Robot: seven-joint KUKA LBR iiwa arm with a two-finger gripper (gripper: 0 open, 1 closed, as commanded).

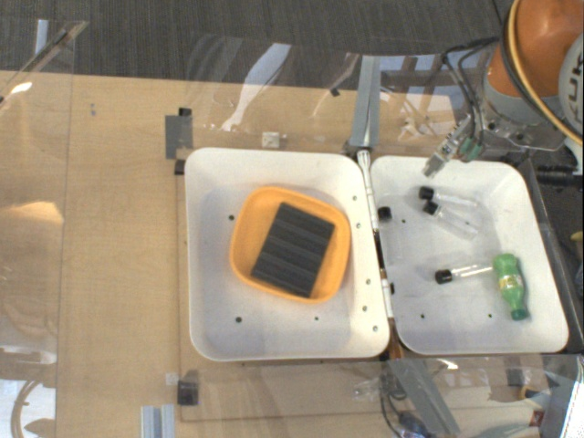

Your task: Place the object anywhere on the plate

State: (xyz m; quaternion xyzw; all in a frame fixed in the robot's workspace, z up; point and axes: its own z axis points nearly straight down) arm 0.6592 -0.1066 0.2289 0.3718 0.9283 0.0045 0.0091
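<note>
**Black block on plate; gripper state unreadable**

The ridged black block [293, 249] lies flat on the orange plate [245, 254], inside the plate's rim. The gripper [436, 164] hangs well right of the plate, above the right bin's [474, 336] far edge; its opening cannot be told.

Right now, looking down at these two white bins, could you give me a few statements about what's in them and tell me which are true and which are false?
1. An orange plate sits in the left bin. True.
2. The plate is bare. False: a dark ridged block lies on it.
3. A green bottle lies in the right bin. True.
4. The green bottle is standing upright in the bin's middle. False: it lies on its side near the right wall.
5. Clear tubes with black caps lie in the right bin. True.
6. The hand is down over the plate. False: it hangs at the right bin's far edge.
</note>
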